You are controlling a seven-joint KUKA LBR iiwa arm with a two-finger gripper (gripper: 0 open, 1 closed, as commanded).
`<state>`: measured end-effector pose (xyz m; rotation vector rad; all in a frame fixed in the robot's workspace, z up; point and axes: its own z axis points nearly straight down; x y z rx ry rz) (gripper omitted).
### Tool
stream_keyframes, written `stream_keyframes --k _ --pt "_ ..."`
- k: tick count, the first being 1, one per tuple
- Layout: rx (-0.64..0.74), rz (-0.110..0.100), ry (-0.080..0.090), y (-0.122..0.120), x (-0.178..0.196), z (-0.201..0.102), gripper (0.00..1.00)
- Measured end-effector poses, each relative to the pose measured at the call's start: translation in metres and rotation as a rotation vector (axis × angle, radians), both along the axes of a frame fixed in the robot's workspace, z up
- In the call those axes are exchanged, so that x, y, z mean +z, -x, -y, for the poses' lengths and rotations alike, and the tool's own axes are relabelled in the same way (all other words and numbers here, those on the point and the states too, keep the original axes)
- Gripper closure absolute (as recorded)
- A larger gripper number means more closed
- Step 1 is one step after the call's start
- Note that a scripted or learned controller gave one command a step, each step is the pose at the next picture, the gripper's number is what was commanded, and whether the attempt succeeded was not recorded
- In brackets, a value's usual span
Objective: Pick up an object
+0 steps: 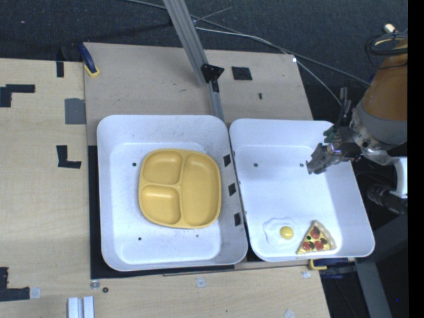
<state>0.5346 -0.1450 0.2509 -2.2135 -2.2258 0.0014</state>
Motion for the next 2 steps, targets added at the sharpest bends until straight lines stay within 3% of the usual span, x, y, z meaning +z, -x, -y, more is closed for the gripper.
stream_keyframes --k 2 --pt "0.001 0.001 0.000 0.001 -0.008 -0.097 1.00"
